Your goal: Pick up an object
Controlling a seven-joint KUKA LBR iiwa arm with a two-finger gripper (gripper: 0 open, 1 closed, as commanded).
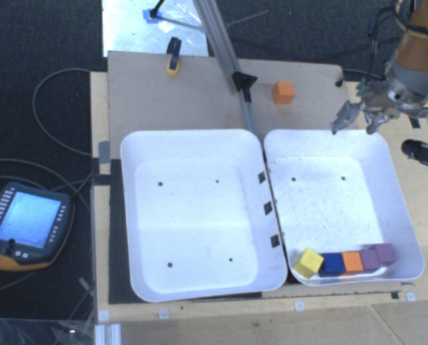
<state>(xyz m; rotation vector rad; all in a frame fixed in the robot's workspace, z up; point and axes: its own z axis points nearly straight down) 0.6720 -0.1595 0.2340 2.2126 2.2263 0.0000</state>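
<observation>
In the right bin (pixel 397 185), several small blocks line the near wall: a yellow block (pixel 309 262), a blue block (pixel 333 264), an orange block (pixel 352 261) and two purple blocks (pixel 378 255). My gripper (pixel 356 119) hangs above the right bin's far rim, toward its right corner. Its two fingers (pixel 342 118) are spread apart with nothing between them. It is far from the row of blocks.
The left bin (pixel 138 149) lies beside the right one. An orange cube (pixel 284 92) sits on the bench behind the bins. A grey pole (pixel 221 38) slants across the back. A blue-and-yellow clamp (pixel 174 54) lies at back left. A teach pendant (pixel 26 225) rests left of the bench.
</observation>
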